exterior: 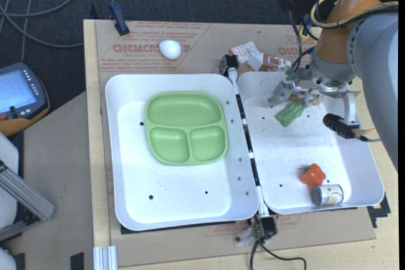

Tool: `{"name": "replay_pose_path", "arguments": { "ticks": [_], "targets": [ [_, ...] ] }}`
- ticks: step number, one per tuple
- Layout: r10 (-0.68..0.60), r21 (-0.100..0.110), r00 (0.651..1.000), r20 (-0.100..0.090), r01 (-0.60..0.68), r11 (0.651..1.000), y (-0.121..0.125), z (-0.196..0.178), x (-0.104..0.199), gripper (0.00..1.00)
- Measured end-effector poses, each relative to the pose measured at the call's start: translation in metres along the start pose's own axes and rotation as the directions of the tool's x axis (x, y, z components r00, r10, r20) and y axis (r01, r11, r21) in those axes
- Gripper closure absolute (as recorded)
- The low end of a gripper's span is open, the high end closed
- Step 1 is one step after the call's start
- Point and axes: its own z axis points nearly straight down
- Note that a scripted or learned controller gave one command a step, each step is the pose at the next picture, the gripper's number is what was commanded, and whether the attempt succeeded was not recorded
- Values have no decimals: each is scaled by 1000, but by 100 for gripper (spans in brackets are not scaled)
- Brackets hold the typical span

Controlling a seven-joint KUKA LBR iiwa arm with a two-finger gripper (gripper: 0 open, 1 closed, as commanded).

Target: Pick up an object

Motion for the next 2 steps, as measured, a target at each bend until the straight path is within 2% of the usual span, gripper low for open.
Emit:
{"name": "replay_pose_path", "arguments": {
  "ticks": [1,2],
  "targets": [
    [-1,-6,1000,1,1,1000,-29,0,13,0],
    [-2,-10,1000,3,2,1000,-28,-11,13,100]
  ]
}}
